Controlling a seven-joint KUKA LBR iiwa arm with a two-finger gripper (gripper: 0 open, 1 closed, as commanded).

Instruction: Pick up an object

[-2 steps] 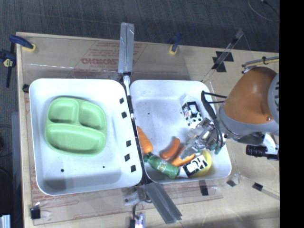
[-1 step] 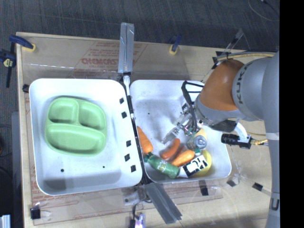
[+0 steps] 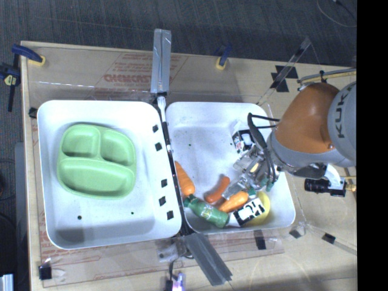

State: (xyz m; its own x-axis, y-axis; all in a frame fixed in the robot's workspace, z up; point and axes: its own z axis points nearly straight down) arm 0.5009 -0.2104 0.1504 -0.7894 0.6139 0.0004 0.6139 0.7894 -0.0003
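- In the camera view, the grey arm (image 3: 309, 129) with its orange band came in from the right and hung over the right bin (image 3: 200, 117).
- The hand (image 3: 254, 173) sat low among the toys in that bin's near corner; from where I stood I could not tell how it was set or whether it had anything in it.
- Just beside the hand lay two toy carrots: one carrot (image 3: 233, 202) close under it, a second carrot (image 3: 216, 191) touching that one on the left, and a third carrot (image 3: 184, 179) against the bin's left wall.
- A green bottle (image 3: 208, 211) lay on its side along the near wall, and a yellow item with a black-and-white label (image 3: 254, 210) lay right of it.
- The left bin (image 3: 97, 223) held a green divided tray (image 3: 97, 160), well apart from the arm.
- I judged the nearest carrot the likely pick: light, stiff plastic, smooth and tapered, so apt to slip out toward the thin end. Taking it across the thick middle looked safest.
- The crowding was the risk; neighbours touched and could be nudged.
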